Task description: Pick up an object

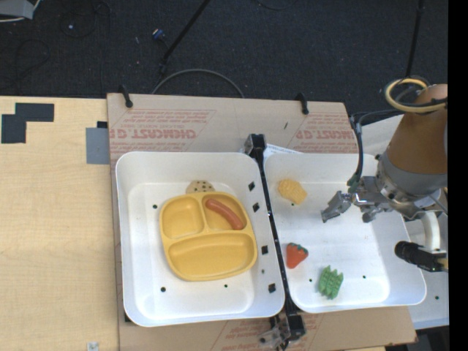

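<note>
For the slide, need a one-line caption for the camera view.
KUKA gripper hovers over right bin holding toy corn, strawberry, green toy; left bin has sausage on yellow tray.

Two shallow white bins sit side by side: the left bin (139, 196) and the right bin (365, 269). The left one holds one yellow divided tray (208, 258), one sausage (225, 213) in the tray's far right compartment, and one speckled tan piece (199, 187) just behind the tray. The right one holds three toy foods: one yellow piece (292, 191) at the far left, one strawberry (295, 255), and one green leafy piece (330, 281) nearest.
</note>
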Motion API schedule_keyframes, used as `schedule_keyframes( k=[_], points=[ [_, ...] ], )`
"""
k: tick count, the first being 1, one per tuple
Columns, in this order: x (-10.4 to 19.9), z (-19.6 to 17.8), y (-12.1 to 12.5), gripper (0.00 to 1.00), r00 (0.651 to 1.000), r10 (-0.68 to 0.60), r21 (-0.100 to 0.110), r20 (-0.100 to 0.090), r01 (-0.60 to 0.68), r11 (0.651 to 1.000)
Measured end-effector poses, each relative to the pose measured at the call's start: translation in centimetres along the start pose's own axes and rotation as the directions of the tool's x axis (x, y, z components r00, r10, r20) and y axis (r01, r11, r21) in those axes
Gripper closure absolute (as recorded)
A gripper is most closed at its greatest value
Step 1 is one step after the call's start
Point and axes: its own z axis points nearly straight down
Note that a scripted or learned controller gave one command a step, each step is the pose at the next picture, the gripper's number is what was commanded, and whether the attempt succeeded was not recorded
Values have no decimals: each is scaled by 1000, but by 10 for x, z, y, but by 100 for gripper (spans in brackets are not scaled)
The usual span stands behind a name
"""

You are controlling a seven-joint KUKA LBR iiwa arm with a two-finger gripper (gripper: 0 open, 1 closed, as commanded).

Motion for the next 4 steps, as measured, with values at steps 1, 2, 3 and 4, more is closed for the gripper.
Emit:
schedule_keyframes(
  k=[1, 2, 3, 4],
  points=[
    [5, 44, -1, 0, 1000, 0, -1, 0, 0, 1000],
    [10, 89, 3, 0, 1000, 1, -2, 0, -1, 1000],
    [9, 77, 3, 100, 1000, 5, -3, 0, -5, 1000],
    [10, 15, 1, 100, 1000, -2, -10, 2, 2, 1000]
  ],
)
